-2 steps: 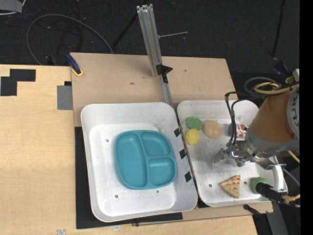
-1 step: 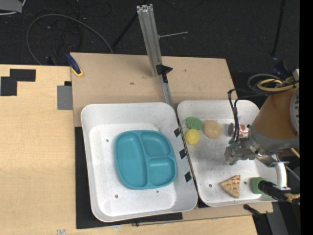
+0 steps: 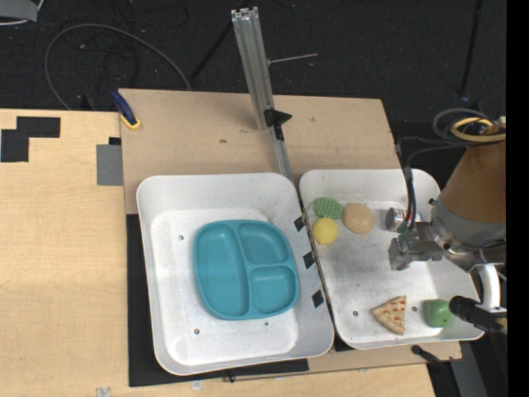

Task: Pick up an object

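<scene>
Pizza slice point(image 3: 391, 313) lies at right bin point(image 3: 364, 334) front edge, green piece point(image 3: 437, 312) beside. Gripper point(image 3: 405, 251) hovers mid-bin; finger state: cannot tell. Slice looks light, stiff, flat; pinch across crust edge.

No readable text, labels or numbers anywhere.

lab — bench point(image 3: 248, 131), loose cables point(image 3: 91, 44)

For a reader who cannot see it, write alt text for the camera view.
A grey robot arm reaches from the right over the right bin, which holds a yellow ball, green ball, tan bun, pizza slice and green block. The left bin holds a teal divided tray.
</scene>
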Controlling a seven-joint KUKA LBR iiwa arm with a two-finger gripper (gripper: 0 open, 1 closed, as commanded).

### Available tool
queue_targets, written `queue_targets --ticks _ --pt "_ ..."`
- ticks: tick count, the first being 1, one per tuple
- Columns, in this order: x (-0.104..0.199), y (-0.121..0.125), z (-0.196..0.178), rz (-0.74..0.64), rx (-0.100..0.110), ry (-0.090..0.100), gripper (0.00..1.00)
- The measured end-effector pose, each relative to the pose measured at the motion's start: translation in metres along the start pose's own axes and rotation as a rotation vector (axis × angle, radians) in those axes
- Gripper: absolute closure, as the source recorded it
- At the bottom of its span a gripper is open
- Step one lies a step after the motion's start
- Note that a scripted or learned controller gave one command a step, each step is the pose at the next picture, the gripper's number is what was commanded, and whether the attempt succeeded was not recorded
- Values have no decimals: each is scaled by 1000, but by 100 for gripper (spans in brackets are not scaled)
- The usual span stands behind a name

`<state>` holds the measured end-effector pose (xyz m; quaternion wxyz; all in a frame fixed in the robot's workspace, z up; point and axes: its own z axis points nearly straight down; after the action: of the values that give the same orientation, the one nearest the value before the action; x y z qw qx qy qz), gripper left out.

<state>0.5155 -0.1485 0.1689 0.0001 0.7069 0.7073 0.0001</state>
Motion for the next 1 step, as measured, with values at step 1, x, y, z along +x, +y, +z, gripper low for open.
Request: queue_targets --ticks 1 --pt "-7 5 -45 0 -2 -1 100"
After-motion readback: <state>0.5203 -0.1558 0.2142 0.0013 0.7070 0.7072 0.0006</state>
